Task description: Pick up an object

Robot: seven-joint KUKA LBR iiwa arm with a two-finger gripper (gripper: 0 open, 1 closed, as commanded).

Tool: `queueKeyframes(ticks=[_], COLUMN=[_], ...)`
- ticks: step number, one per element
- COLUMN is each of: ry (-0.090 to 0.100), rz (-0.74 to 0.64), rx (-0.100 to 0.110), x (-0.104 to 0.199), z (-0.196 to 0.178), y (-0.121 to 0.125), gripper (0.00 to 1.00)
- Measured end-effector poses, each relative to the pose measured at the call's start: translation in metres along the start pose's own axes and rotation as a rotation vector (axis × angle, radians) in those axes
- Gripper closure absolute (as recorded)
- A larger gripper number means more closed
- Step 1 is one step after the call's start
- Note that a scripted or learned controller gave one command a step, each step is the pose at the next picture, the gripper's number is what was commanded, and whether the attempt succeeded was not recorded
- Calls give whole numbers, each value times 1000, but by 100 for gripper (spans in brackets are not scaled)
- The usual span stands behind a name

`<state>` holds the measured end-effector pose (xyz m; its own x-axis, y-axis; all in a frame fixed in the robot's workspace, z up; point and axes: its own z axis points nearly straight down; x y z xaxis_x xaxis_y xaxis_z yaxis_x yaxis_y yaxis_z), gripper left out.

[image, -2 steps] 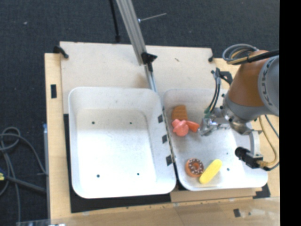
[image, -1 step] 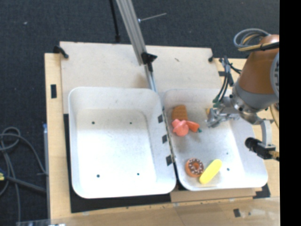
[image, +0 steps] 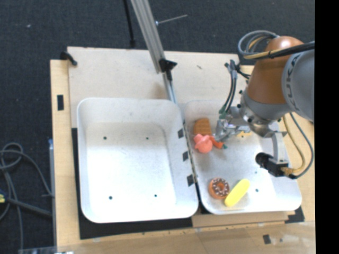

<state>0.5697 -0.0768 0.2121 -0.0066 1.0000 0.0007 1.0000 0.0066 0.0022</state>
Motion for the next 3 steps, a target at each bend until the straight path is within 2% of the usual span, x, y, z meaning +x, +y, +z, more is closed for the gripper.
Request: queueKeyframes(ticks=[1, 2, 3], ry=[1, 0, 2], rz=[-2, 0, -2], rx=[-2, 1, 0], x=[53, 107, 162], z=[-16, -9, -24], y=[6, 12, 25], gripper=[100, 100, 100])
